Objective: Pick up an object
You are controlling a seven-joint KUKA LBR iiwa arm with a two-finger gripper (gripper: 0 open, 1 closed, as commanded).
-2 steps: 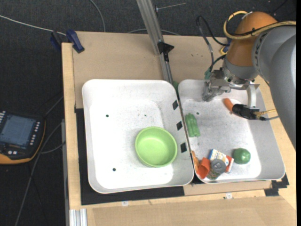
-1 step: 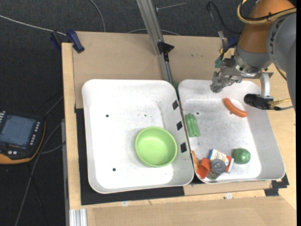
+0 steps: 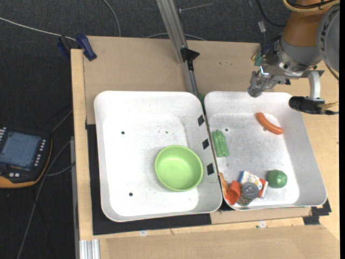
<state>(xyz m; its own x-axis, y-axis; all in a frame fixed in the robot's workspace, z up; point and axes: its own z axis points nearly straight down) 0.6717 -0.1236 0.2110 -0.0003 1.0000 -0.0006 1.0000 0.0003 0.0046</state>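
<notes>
The right bin [image 3: 294,150] holds an orange sausage-shaped object [image 3: 269,123] near its back, a pale green ridged piece [image 3: 220,143] by its left wall, and a green ball [image 3: 276,178] at the front right. A small colourful packet with a grey round disc [image 3: 249,189] and an orange scoop-like piece [image 3: 232,192] lie at the front edge. My gripper [image 3: 257,86] hangs above the back rim of the right bin, up and left of the orange sausage, with nothing visibly between its fingers.
The left bin [image 3: 116,117] holds a light green bowl [image 3: 178,168] near its front right. A metal pole [image 3: 175,26] slants down between the bins. A handheld pendant [image 3: 20,155] lies off the bench at the left.
</notes>
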